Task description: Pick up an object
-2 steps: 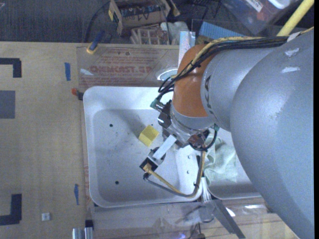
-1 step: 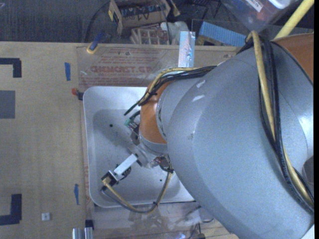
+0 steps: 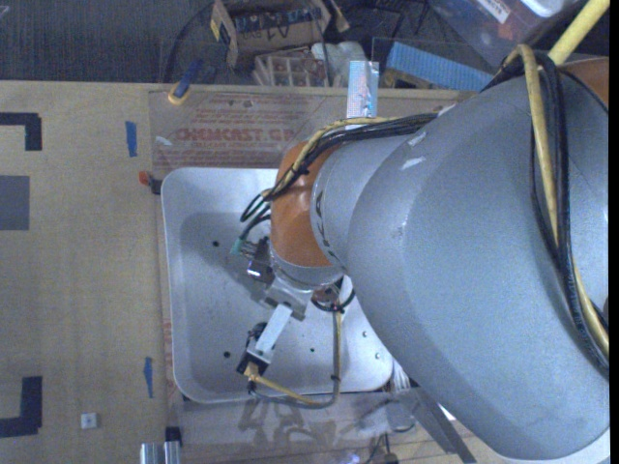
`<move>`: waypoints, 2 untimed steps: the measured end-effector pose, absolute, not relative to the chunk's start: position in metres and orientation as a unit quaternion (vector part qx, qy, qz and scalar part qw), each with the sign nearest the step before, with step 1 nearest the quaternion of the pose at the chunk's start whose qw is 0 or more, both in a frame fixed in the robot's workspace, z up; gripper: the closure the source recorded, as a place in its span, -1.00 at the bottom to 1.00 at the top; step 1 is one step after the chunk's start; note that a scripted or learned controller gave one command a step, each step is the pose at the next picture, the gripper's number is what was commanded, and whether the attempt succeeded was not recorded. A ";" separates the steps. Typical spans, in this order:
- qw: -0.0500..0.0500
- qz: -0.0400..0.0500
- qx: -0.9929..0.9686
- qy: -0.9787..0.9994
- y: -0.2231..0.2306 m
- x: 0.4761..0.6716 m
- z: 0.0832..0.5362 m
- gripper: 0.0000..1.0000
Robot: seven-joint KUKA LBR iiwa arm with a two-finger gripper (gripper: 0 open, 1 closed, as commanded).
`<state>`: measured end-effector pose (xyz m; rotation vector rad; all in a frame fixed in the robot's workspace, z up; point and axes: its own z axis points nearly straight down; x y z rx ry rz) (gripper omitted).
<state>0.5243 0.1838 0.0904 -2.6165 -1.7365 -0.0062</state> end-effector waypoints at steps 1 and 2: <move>-0.001 -0.007 -0.738 -0.675 0.142 0.520 0.091 1.00; -0.008 -0.005 -0.483 -0.875 0.151 0.514 0.092 1.00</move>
